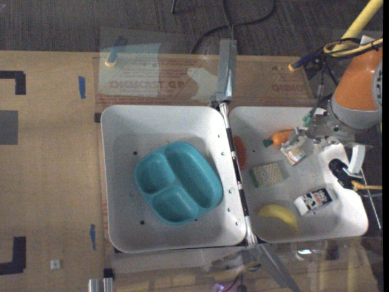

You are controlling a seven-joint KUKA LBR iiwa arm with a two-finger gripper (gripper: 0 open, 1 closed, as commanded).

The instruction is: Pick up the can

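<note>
Arm comes in from the right over the right bin (358,224). Gripper (306,137) is low near that bin's far edge, towards its right side. Grip state: can't tell, too blurred. What looks like the can (293,153), a small silvery obj, sits just below the gripper, touching or nearly so; no clear sign it's held. Orange item (281,138) is just left of it. Speckled square pad (268,174) lies mid-bin, red item (240,152) along the left wall, yellow fruit (278,215) and black-and-white carton (314,201) by the near edge. Left bin (121,132) holds a teal divided plate (177,182), approx. centred.
</note>
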